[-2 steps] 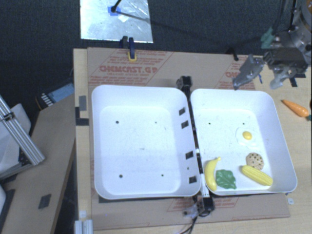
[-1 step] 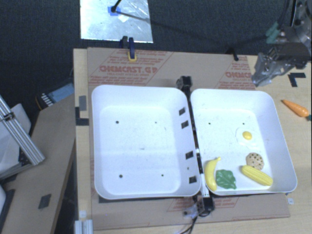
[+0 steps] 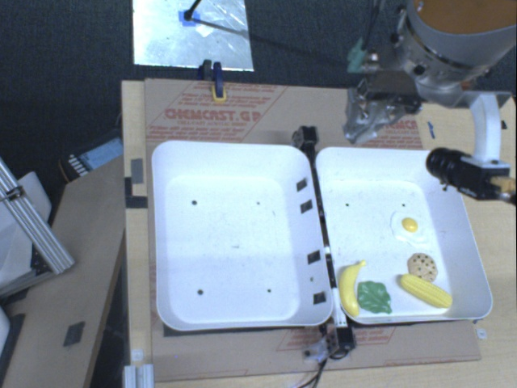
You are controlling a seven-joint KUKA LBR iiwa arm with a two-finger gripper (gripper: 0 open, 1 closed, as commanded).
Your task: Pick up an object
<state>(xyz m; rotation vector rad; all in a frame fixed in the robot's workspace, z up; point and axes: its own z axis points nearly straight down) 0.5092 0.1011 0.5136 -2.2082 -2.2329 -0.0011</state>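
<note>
The right bin [image 3: 380, 168] holds several toy foods near its front: a fried egg [image 3: 409, 226], a brown cookie [image 3: 422, 265], a yellow corn cob [image 3: 426, 291], a yellow banana [image 3: 350, 288] and a green leafy piece [image 3: 375, 297]. My gripper [image 3: 363, 129] hangs high above the far edge of the right bin, well away from all of these. Its fingers point down and nothing shows between them.
The left bin [image 3: 234, 233] sits beside the right one, joined by a black clip strip [image 3: 315, 217]. A black camera mount [image 3: 468, 172] juts over the right bin's far right corner. A shiny metal sheet [image 3: 192, 23] lies behind the bench.
</note>
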